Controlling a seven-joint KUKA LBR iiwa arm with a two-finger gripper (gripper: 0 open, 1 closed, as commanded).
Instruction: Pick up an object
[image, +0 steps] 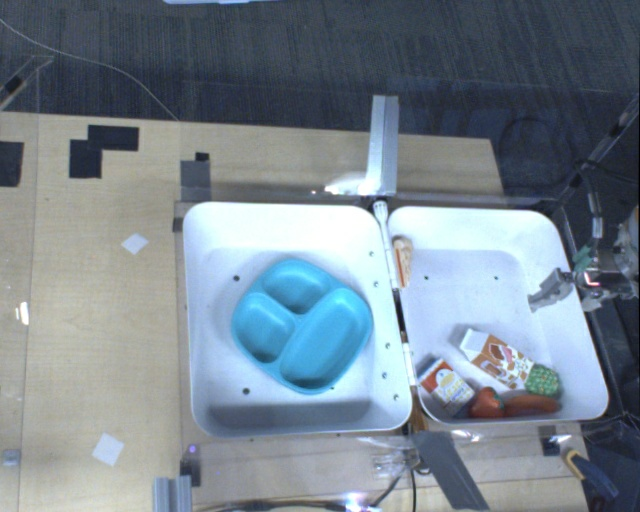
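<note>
The right bin (470, 240) holds a cluster of small items in its near right corner. These are a white and orange carton (495, 358), a smaller carton (446, 384), a red vegetable (487, 403), a long orange-red piece (530, 405) and a green piece (543, 381). A thin orange stick (403, 262) lies along the divider wall. My gripper (548, 291) hangs over the bin's right rim, above and to the right of the cluster and apart from it. Nothing is visible in it.
The left bin (205, 250) carries a blue three-compartment plate (300, 325). A metal post (384, 140) rises behind the join of the bins. Cables run at the far right (610, 140), and brackets stick out below the front edge (440, 470).
</note>
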